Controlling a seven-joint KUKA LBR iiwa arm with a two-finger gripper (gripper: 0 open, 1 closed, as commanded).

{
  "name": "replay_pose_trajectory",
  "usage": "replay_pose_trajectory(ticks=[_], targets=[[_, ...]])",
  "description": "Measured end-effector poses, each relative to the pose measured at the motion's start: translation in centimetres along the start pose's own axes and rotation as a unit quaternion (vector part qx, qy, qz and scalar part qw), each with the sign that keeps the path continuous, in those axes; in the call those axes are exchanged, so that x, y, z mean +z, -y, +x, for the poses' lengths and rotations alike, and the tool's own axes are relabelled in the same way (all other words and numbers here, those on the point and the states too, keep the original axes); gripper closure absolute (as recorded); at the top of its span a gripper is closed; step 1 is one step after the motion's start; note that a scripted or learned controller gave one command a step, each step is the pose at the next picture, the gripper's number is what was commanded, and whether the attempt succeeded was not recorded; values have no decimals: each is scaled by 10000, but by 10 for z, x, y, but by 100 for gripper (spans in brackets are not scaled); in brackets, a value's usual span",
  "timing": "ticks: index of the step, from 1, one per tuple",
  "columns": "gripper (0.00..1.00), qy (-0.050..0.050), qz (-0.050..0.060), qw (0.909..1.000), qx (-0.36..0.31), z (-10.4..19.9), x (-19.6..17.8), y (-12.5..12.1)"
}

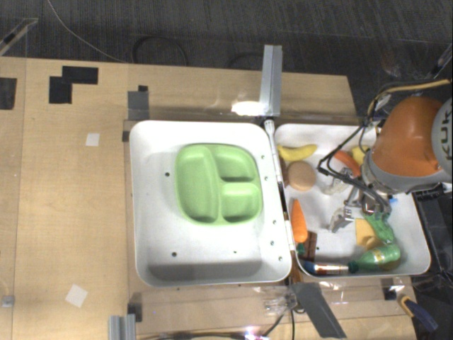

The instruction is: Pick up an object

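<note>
Hand (345,217) hung low in the right bin (417,261), reaching in from the right, likely lined up for a pick. Can't tell how far it was open; nothing visibly in it. Candidates crowded round it: yellow block (364,231) and green toy (379,250) just right, carrot (299,222) left, egg (302,176) and banana (297,151) beyond. Green tray (216,183) sat in the left bin (152,211), well apart on the surface (64,211).

green tray (216,183) – matt plastic, seemingly; white bins (152,211) – smooth plastic; bench (64,211) – pale wood, matt.
</note>
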State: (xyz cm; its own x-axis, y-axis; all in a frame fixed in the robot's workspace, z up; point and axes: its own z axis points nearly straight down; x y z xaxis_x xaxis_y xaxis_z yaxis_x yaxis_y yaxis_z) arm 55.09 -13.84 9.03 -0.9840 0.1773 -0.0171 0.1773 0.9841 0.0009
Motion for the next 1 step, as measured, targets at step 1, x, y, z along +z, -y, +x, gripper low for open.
replay_pose_trajectory(ticks=[1], targets=[[0,-19,-4,9969,786,-63,3,-33]])
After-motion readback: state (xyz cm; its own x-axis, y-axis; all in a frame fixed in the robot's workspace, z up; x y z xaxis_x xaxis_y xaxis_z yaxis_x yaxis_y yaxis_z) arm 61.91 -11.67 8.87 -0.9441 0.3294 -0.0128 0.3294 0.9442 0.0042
